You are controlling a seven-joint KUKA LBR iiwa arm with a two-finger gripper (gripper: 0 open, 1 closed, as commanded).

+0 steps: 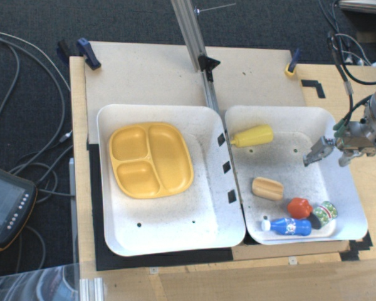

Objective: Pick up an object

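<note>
Landmark is the right bin; going left to right. Left of it, the other bin holds a yellow 3-section plate, not worth chasing. Inside the right bin: yellow bottle near the upper left corner, tan bread roll at mid-left, blue bottle along the lower edge, red ball just above it, green-and-white ball at the lower right. My guess for a clean pick: take the roll or the yellow bottle, each lies alone with bare floor around it; the lower-right 3 are packed close, fingers could knock neighbours. Gripper hangs over the bin's right edge, 2 fingers spread apart, nothing between them, arm entering from the right.
</note>
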